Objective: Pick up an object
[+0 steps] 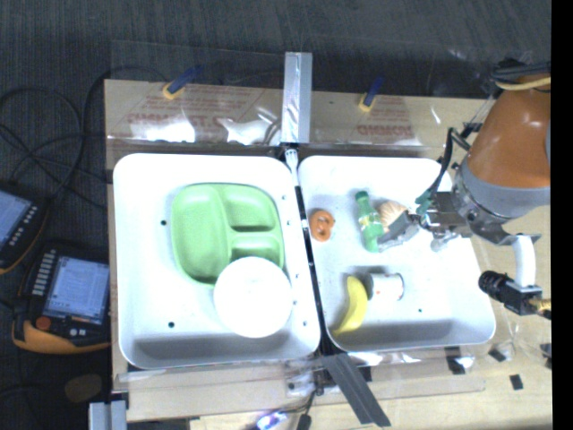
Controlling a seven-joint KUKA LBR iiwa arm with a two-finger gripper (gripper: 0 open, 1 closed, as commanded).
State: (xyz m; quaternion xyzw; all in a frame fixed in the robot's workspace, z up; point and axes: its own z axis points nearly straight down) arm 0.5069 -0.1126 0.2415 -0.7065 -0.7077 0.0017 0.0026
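Reaching in from the right, the tool point(398, 228) hangs low over the right bin point(448, 325), its dark tip pointing leftward toward the cluster of small things near the bin's middle. Whether its fingers are apart or together cannot be told from this slanted look down (the tip reads as one grey-black wedge).

Just beside that tip, to its left and touching or nearly touching it, lies a green bottle point(367, 219), stretched along the bin floor from back to front. A small beige, shell-like object point(390, 210) sits right behind the tip, tucked between the bottle and the arm's wrist. Nothing can be seen between the fingers.

Further left, against the wall shared by the two bins, rests an orange round toy point(320, 225), apart from the tool. Toward the front of the bin lies a yellow banana point(355, 303), curved, with a white cup point(386, 286) on its side touching it on the right; both are near the tool but clear of it.

The arm point(510, 164) itself, orange above and grey below, looms over the right edge of the right bin.

In the left bin point(143, 330) a green divided tray point(215, 227) lies flat, with a white round plate point(254, 296) overlapping its front right corner. Both bins sit on the desk point(125, 97).
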